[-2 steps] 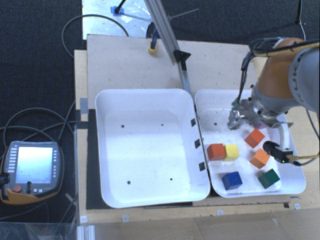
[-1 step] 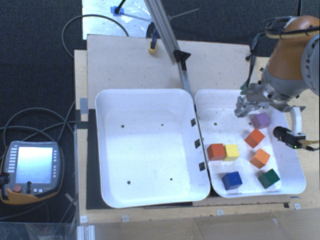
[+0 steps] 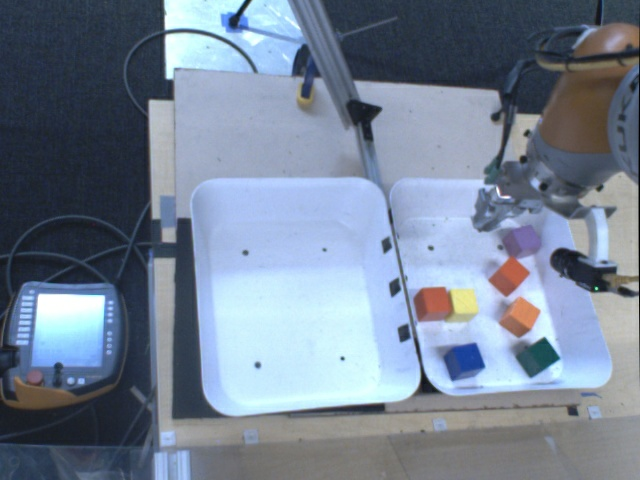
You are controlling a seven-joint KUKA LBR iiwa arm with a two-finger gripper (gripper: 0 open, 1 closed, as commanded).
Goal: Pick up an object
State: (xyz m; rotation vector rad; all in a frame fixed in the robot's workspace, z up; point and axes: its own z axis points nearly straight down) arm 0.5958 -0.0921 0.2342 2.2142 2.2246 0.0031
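Observation:
Several coloured cubes lie in the right bin (image 3: pixel 432 200): a purple cube (image 3: pixel 521 240), an orange-red cube (image 3: pixel 509 276), an orange cube (image 3: pixel 520 316), a red-orange cube (image 3: pixel 432 303) touching a yellow cube (image 3: pixel 463 304), a blue cube (image 3: pixel 464 360) and a green cube (image 3: pixel 538 356). My gripper (image 3: pixel 491 212) hangs over the back of the right bin, just left of and behind the purple cube. Nothing shows between its fingers.
The left bin (image 3: pixel 215 268) stands beside the right one. A slanted metal pole (image 3: pixel 325 43) crosses the back of the bench toward the gap between the bins. A teach pendant (image 3: pixel 62 340) lies off the bench at the left.

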